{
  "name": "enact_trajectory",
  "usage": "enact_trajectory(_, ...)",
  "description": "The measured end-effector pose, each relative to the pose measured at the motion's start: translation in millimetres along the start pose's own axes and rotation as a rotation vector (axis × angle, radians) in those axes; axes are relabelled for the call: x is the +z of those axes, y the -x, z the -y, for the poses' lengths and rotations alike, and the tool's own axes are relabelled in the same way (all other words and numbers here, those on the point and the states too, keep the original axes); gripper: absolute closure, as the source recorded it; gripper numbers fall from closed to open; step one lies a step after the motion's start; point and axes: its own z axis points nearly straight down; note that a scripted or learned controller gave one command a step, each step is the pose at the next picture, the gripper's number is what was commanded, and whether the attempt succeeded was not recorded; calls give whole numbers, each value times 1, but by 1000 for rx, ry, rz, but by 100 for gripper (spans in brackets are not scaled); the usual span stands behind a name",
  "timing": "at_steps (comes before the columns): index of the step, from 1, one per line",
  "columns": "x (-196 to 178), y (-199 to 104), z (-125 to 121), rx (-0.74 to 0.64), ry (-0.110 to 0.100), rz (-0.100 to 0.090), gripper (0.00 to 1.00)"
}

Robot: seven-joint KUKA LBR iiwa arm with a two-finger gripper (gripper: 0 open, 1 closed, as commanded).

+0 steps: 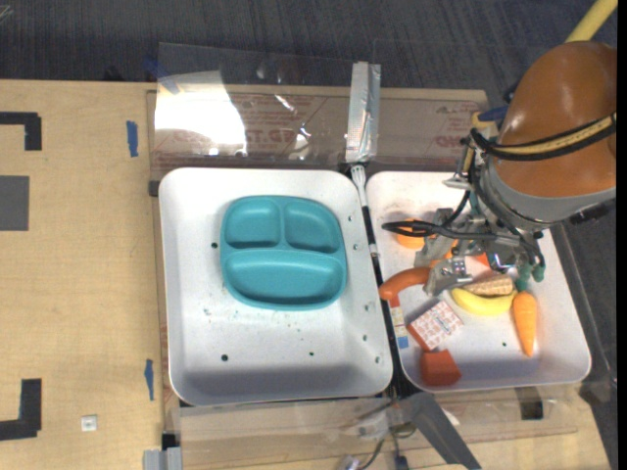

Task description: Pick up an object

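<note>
- The arm [563,125] is covering the right bin's [568,360] 1 o'clock corner.
- The gripper [460,262] is blurring into clutter near the banana [482,304]; I cannot tell the jaws' state.

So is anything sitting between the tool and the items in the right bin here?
Nothing visible does. The tool is already down among the clutter in the right bin, right beside the banana, with the carrot and red block lying uncovered nearby.
</note>
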Motion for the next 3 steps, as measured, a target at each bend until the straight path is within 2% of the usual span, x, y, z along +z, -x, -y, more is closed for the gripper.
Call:
enact_trajectory(1, 15, 71, -37, -30, 2, -1, 100)
enact_trajectory(2, 63, 118, -37, -135, 1, -2, 100)
enact_trajectory(3, 134, 44, -123, -461, 4, -7, 100)
